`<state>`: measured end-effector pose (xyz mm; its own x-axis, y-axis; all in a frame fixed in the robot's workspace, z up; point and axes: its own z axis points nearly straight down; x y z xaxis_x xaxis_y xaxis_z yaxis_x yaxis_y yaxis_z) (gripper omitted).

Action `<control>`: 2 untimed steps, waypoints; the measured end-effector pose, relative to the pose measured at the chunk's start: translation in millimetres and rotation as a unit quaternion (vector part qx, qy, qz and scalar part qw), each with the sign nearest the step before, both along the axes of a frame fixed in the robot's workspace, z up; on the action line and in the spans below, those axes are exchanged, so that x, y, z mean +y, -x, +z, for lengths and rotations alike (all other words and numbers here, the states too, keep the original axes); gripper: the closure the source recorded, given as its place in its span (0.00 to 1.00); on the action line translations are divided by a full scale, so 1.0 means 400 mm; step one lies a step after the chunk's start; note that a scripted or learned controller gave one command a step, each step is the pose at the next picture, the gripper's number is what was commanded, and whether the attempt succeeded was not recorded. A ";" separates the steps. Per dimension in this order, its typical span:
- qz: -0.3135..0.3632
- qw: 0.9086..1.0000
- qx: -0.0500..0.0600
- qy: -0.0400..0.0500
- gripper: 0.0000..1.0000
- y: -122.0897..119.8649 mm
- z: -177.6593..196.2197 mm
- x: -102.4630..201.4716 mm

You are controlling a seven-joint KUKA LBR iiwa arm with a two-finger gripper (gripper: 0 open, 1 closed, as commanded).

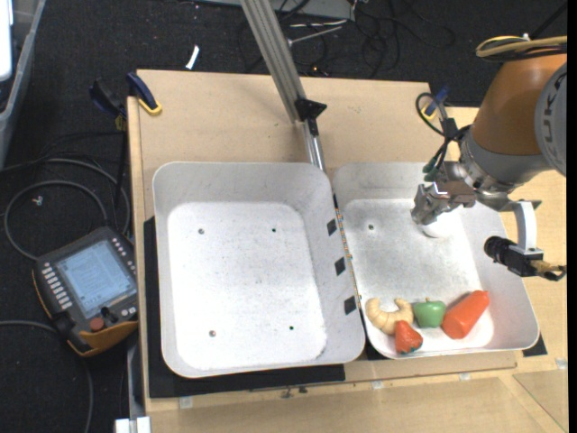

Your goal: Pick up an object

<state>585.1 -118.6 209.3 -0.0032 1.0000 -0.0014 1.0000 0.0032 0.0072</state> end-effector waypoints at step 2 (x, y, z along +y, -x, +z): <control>0.002 1.000 0.002 -0.001 1.00 -0.031 0.029 0.123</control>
<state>597.7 -69.5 220.9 -0.0078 1.0000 0.0011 1.0000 0.0078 0.0025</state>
